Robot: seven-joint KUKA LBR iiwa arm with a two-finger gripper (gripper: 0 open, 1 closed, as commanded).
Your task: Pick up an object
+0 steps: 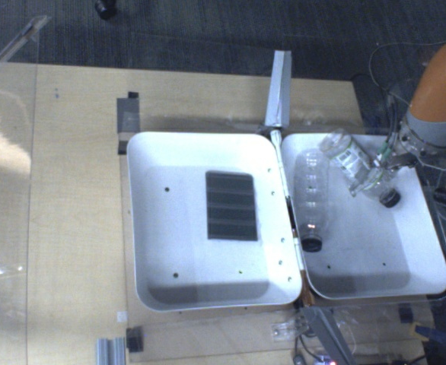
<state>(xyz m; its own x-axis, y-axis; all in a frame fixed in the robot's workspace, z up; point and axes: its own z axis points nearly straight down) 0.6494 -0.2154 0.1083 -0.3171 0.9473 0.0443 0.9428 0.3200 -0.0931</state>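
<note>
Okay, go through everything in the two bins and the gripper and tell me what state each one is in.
Dark ridged block: lying flat in the left bin.
Clear bottle with black cap: lying on its side along the left wall of the right bin, cap toward the camera.
Second clear bottle: lying tilted near the right bin's far edge, beside the gripper.

Robot lab: bench (71, 226), white bins (151, 204)

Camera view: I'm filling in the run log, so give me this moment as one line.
gripper: over right bin, at a clear bottle | second clear bottle: lying by the divider | left bin: dark ridged block | pick: not confirmed
</note>
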